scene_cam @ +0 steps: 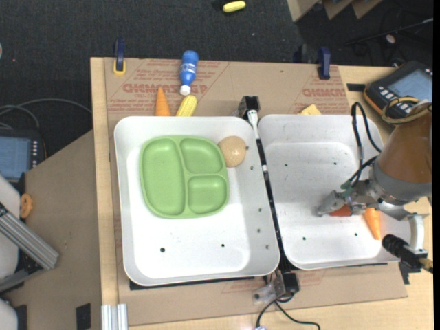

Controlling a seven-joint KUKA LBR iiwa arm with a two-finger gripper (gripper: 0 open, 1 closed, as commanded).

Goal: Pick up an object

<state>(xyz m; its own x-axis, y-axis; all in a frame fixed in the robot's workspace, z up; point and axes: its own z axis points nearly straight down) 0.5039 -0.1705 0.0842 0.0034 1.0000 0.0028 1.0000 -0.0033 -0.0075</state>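
**Low in the right bin: gripper down beside two small objects**

At right of frame, grey arm (405,160) with orange band reaching in over the right bin (302,133). Gripper (337,206) lowered to the bin floor, lower right of centre. Cannot tell how far apart it stands, nor whether anything is gripped. Right at the gripper tip, a small red-orange object (340,212), touching or nearly so; contact unclear. Just right of that, an orange carrot-shaped piece (372,223) lying tilted on the bin floor, near the arm's wrist.

Left bin (137,253) holding a green divided tray (184,176) in its upper half, three compartments, lying flat. Touching the tray's upper right corner, a tan round ball (234,150).

Above the bins, on the cardboard-coloured bench (110,184): a blue-and-white bottle (188,71) lying down, an orange carrot (161,103) and a yellow corn-like piece (187,105) side by side just below it. Farther up, on the dark floor, a yellow object (234,7).
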